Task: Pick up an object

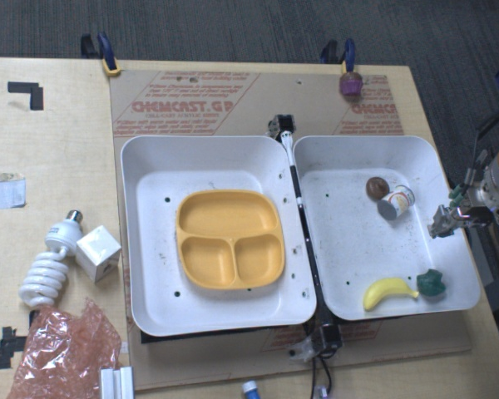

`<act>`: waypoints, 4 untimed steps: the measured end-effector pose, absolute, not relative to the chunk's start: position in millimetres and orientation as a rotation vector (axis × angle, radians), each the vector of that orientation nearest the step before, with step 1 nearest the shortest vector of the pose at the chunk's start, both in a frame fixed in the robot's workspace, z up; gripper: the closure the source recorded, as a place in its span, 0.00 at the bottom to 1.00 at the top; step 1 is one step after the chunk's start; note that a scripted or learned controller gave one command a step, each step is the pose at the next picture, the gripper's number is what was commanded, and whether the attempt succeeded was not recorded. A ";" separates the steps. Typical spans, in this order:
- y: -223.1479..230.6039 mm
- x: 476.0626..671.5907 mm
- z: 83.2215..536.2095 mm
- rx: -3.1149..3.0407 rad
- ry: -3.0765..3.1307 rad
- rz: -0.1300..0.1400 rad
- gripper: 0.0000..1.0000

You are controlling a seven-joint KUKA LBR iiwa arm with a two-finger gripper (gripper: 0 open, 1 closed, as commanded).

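While the gripper (449, 219) hangs at the right rim of the right bin (349, 152), I cannot tell how it is set; nothing shows in it. Nearest to it, inside that bin, lie a small tipped can (397, 202) touching a brown ball (377, 188), and lower down a dark green toy (432, 283) just beside a yellow banana (388, 293). Each pair is a risk: a descent onto one could nudge its neighbour or catch both. The can looks likely to roll away, and the green toy sits close to the wall, where the gripper may strike the rim. The left bin (145, 160) bears a yellow divided tray (230, 238), well apart.
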State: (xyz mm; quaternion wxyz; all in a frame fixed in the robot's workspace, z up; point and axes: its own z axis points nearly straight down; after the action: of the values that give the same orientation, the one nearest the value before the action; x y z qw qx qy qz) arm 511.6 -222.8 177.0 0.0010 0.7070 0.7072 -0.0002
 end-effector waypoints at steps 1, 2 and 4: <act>-175.2 608.5 175.0 2.217 2.223 -0.001 1.00; -175.2 608.5 175.1 2.218 2.223 -0.001 0.00; -111.6 477.3 92.2 2.224 2.219 0.000 0.00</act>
State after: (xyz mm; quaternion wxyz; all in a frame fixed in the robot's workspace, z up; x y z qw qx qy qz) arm 477.3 -111.6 92.2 -0.0003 0.7079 0.7063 -0.0001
